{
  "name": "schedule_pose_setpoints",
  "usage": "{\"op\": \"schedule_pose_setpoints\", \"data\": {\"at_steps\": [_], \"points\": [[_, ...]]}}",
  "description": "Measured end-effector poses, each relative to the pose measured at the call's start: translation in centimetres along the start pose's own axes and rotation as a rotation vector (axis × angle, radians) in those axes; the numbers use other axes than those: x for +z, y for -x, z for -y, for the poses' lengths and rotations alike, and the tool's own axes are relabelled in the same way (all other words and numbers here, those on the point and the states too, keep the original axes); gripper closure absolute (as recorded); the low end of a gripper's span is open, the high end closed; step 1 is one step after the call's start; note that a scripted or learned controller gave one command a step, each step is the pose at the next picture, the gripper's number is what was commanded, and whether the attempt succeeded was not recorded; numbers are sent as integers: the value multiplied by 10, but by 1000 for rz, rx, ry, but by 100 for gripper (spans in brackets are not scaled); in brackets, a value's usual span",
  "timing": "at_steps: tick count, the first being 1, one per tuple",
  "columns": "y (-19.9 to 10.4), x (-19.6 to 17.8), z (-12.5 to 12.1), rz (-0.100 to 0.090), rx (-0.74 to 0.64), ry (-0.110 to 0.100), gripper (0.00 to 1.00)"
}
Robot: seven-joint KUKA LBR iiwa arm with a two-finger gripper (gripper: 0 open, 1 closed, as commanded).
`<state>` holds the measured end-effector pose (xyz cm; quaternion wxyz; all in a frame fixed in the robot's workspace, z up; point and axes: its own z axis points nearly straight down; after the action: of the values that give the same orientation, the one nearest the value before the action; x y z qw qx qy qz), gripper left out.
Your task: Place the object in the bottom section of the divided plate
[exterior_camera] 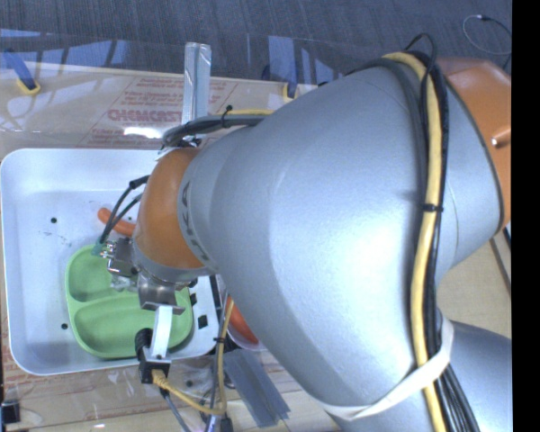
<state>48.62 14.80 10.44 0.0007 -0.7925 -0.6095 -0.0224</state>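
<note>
My arm (342, 232) is nearest the lens, its grey bulk covering most of my view and hiding the right bin. Below its orange band (162, 214) the wrist hangs over the green divided plate (90, 286), which lies in the left white bin (27, 205). I cannot tell how the jaws stand. An orange object (108, 215) pokes out beside the wrist, just above the plate.

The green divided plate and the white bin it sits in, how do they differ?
The green divided plate is rounded, split into sections by a ridge; the white bin is rectangular and undivided. The plate is smaller, lying inside the bin's near end. Both are shallow and partly hidden by the arm.
</note>
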Motion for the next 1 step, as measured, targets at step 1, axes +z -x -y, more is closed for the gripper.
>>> {"op": "schedule_pose_setpoints", "data": {"at_steps": [1], "points": [[4,2,-1,7,3,2,0]]}}
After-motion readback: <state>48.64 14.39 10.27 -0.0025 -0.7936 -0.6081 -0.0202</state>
